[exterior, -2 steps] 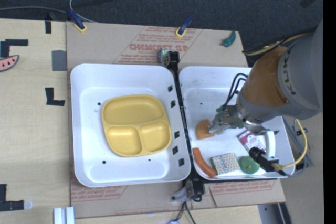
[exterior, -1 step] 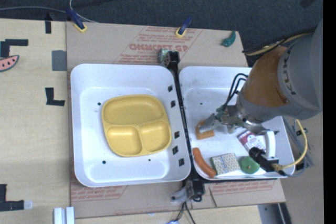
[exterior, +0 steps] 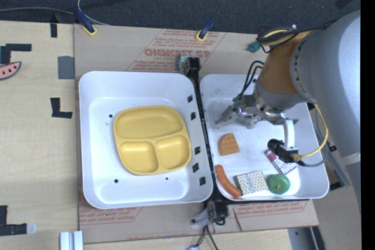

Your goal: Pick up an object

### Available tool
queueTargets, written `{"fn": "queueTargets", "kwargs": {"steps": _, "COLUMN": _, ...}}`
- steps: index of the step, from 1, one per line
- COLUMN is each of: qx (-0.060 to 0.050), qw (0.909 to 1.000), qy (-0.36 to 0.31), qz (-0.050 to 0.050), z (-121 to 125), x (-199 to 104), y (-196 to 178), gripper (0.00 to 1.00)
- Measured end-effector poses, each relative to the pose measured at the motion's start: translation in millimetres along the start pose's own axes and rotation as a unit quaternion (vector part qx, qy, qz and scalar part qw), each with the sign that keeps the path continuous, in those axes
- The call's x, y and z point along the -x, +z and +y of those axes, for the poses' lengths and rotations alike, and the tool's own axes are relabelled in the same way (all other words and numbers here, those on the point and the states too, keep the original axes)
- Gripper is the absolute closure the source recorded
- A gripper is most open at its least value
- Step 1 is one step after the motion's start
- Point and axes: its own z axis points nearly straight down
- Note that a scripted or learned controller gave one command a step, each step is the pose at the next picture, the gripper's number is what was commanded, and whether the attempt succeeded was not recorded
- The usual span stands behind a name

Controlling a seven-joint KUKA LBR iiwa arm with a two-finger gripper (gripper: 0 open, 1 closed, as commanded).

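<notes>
Left of the gripper (exterior: 229,118), a yellow plate (exterior: 152,139); below it, tan bread (exterior: 228,144), orange sausage (exterior: 227,181), green ball (exterior: 279,184).

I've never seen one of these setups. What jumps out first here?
A big yellow divided plate sits in the left bin. From the right, the grey and orange arm reaches over the right bin, its pincer above a small tan piece, an orange carrot and a green ball.
</notes>
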Motion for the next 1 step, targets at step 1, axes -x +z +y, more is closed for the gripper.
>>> {"fn": "queueTargets", "kwargs": {"steps": 1, "qx": -0.001, "qw": 1.0000, "qy": 0.001, "qz": 0.000, "z": -94.9, "x": -9.1, "y": -0.1, "gripper": 0.00}}
